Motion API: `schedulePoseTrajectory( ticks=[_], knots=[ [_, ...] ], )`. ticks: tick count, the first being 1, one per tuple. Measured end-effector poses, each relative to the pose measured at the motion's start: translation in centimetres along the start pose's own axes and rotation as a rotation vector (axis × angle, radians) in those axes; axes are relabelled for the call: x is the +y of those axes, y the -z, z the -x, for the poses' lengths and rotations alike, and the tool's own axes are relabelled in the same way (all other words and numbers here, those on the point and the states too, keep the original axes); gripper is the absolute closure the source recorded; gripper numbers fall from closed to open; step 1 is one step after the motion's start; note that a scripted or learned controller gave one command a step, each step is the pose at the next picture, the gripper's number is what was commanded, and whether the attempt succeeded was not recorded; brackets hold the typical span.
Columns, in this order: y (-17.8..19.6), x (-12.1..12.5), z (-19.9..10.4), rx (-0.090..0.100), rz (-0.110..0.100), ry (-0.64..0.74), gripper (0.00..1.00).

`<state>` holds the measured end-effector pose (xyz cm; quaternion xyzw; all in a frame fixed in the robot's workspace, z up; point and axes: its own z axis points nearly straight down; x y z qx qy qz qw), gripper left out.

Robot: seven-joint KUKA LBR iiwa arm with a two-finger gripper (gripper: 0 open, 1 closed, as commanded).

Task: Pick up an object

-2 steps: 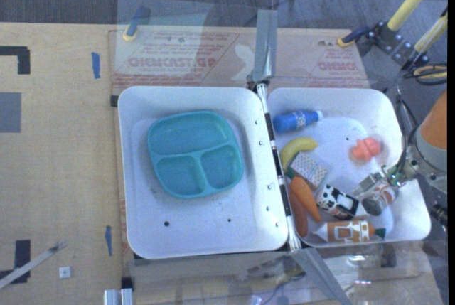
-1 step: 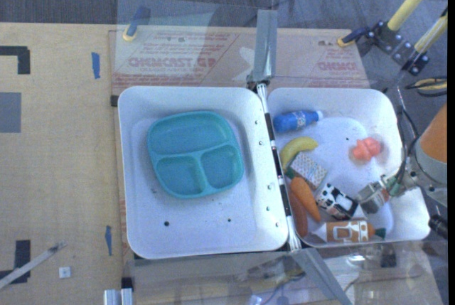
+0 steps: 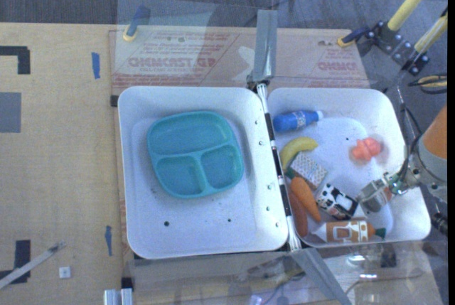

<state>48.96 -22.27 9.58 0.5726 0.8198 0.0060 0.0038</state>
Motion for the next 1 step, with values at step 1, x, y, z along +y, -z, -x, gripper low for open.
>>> schedulePoseTrajectory(
  ticks=[1],
  knots=[
    [11.41, 4.29, -8.71, -0.002, -0.012, -0.054, 1.00]
  ],
)
